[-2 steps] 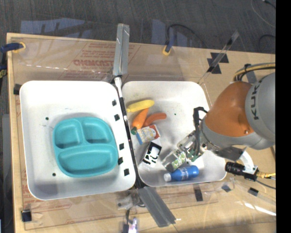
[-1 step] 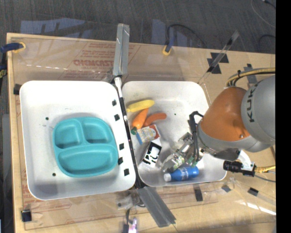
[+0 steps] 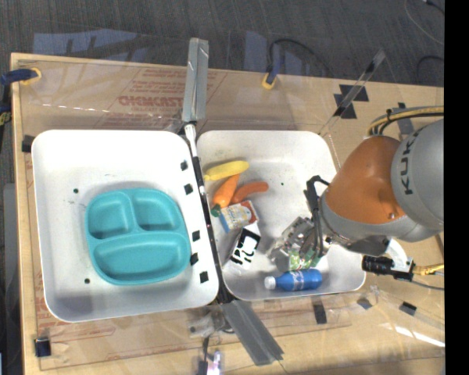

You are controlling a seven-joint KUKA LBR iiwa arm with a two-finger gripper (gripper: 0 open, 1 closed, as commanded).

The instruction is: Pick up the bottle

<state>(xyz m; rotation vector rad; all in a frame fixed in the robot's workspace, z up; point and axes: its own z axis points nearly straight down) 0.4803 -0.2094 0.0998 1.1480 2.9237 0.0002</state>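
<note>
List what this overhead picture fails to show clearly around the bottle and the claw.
- Claw: fingers blur into clutter; open or shut unreadable.
- Bottle: label print too small to read.
- Black-and-white card: markings too small.
- Right bin: its right wall lies under the arm.

We note a wooden table [image 3: 297, 100] under a clear sheet with red print. Directly on it sit two shallow white bins, touching side by side: left bin [image 3: 55, 209], right bin [image 3: 297, 151].
</note>
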